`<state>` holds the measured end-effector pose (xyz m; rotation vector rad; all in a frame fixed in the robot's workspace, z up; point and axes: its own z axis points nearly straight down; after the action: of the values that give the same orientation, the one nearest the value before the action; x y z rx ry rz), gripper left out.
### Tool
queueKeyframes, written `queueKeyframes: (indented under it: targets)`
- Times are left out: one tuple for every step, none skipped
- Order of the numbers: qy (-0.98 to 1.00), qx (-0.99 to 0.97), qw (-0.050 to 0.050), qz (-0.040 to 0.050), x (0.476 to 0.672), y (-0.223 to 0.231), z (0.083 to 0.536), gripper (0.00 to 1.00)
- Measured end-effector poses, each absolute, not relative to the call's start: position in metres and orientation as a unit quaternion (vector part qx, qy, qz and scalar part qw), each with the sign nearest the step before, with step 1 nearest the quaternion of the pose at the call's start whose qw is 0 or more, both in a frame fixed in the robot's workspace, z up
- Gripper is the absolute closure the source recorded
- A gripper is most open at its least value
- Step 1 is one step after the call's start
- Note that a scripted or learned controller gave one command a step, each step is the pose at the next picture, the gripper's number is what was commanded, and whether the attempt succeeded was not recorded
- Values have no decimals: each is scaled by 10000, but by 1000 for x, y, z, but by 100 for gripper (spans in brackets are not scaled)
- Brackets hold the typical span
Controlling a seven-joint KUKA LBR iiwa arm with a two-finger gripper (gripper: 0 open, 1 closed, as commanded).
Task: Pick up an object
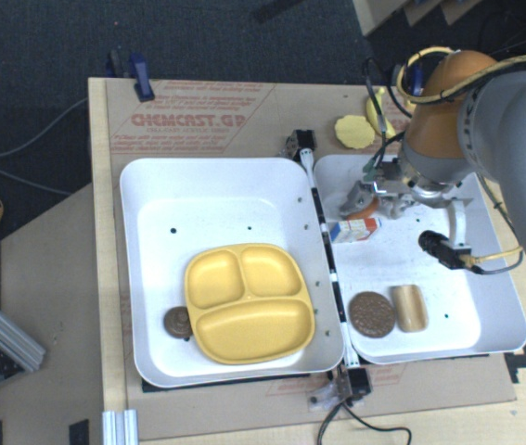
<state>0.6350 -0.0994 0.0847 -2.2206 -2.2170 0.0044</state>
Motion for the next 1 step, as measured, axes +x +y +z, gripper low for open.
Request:
queueKeyframes:
  targets:
    - [-7078,-7064,-19,-13,662,-91,85,0]
